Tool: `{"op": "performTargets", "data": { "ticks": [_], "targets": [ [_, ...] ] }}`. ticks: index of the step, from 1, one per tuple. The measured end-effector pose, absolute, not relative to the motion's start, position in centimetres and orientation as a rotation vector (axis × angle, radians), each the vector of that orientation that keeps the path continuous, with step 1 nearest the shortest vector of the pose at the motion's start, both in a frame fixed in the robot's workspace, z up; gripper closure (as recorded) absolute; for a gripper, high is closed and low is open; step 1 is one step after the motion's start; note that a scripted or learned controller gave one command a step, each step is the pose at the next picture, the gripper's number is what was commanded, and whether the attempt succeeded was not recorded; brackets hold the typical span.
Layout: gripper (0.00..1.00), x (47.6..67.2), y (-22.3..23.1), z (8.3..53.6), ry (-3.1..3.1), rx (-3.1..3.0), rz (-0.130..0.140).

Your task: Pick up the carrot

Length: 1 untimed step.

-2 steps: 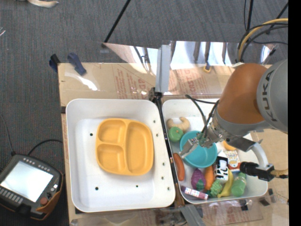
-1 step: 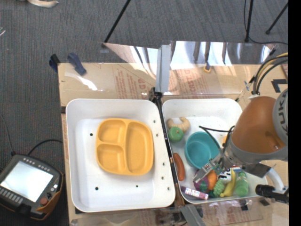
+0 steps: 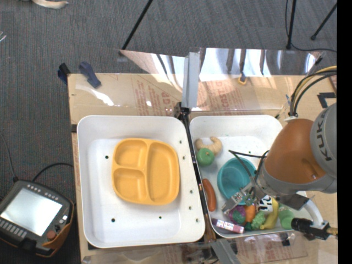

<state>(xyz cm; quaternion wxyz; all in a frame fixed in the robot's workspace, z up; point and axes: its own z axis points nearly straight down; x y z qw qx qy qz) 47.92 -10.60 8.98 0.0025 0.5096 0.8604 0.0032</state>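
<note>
Where toys crowd, carrot (image 3: pixel 251 212), end effector (image 3: pixel 243 198) above

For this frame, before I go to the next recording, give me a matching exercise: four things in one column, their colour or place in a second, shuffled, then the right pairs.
Things:
1. divided plate
2. bowl
3. sausage
4. apple

Colour or place:
A. teal, in the right bin, just left of the arm
B. green, in the right bin, below the croissant
C. yellow, alone in the left bin
D. reddish, along the right bin's left wall

Pairs: 1-C, 2-A, 3-D, 4-B
</note>
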Motion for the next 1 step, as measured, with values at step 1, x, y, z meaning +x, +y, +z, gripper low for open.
{"op": "performTargets", "data": {
  "ticks": [1],
  "targets": [
    [0.00,47.99,-10.91,8.95,2.642,1.697,0.020]
  ]
}}
